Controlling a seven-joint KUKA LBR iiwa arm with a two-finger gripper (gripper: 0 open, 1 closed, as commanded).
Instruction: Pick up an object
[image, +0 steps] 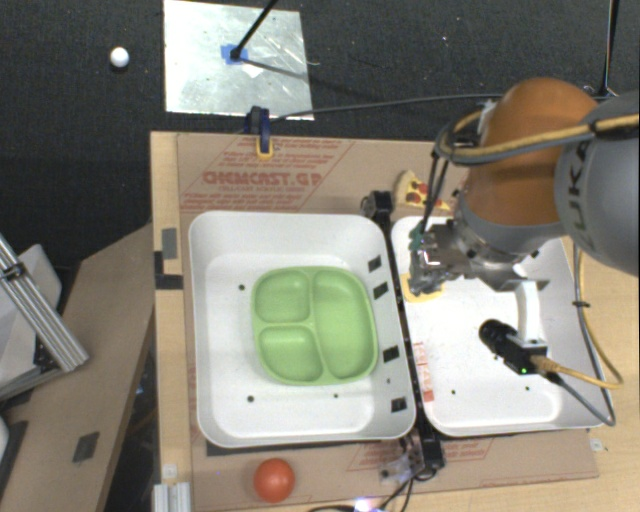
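A green three-part plate (312, 325) lies flat in the middle of the left bin (220, 262). My gripper (428, 264) hangs low over the far left corner of the right bin (480, 400), close to the divider between the bins. A small yellow object (424, 291) peeks out just below the gripper, against the bin's left wall; most of it is hidden by the gripper, and I cannot tell if they touch.
An orange ball (273, 479) rests on the bench in front of the left bin. A pale yellow and red item (410, 185) lies on the cardboard behind the right bin. The arm's orange band (520, 150) looms over the right bin's back half.
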